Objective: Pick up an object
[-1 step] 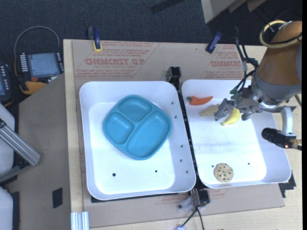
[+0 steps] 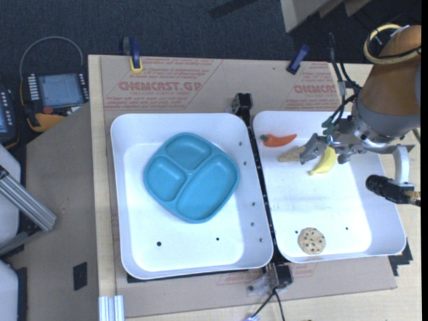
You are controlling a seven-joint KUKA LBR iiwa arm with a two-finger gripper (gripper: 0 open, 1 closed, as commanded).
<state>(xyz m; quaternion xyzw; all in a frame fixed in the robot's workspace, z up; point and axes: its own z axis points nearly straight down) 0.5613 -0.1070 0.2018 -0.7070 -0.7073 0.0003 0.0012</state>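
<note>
Two shallow white bins are seen side by side on a bench covered with printed cardboard. The left bin [image 2: 127, 246] is occupied by a blue divided plate [image 2: 191, 176], which lies flat near the bin's middle, its three compartments turned upward. The right bin [image 2: 374, 243] is reached into by the arm [image 2: 394, 79] from the right, its orange band being visible above the grey wrist.

The gripper [image 2: 319, 150] is positioned low over the upper part of the right bin, directly at a yellow banana [image 2: 324, 162]. The banana is seen partly beneath the dark fingers, with its lower end projecting toward the bin's middle; whether it is actually clasped between the fingers, or whether they stand apart or together, cannot be told, since the view is taken from above and the parts overlap. A pale, tan-coloured object [image 2: 290, 155] (its kind cannot be made out) is found just to the left of the gripper, touching or nearly touching the banana. An orange carrot with a green tip [image 2: 279, 139] lies just beyond it, close to the bin's upper left corner.

A round cookie with dark specks [image 2: 311, 240] rests well apart from the others, near the front wall of the right bin
</note>
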